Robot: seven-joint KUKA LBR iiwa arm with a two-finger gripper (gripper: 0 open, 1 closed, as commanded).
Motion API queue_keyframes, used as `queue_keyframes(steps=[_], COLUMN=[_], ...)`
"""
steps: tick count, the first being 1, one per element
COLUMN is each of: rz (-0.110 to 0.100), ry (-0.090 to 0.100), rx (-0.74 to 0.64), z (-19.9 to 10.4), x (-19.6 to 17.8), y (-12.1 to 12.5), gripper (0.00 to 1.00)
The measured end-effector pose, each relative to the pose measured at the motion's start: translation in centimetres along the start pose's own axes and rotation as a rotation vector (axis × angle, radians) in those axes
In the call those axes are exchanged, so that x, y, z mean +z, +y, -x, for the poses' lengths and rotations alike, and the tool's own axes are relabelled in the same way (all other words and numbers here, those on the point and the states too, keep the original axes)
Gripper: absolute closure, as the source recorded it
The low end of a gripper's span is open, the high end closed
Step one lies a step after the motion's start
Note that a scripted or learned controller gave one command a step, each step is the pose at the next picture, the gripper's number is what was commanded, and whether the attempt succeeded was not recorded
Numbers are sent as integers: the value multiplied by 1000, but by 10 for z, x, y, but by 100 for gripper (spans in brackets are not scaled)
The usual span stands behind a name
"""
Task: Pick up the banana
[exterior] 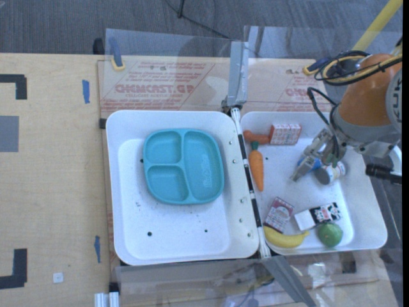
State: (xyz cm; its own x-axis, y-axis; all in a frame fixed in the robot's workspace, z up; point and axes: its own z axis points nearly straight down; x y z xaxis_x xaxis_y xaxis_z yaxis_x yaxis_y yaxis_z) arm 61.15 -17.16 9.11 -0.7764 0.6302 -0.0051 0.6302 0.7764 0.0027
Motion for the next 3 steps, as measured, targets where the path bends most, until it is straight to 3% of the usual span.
queue_keyframes(steps=[1, 2, 3], rz=[3, 1, 1], ry=[-4, 1, 1], rx=[-192, -94, -93], z=[-52, -46, -45], x=[2, 2, 2], y=[59, 40, 40], gripper=[0, 0, 0])
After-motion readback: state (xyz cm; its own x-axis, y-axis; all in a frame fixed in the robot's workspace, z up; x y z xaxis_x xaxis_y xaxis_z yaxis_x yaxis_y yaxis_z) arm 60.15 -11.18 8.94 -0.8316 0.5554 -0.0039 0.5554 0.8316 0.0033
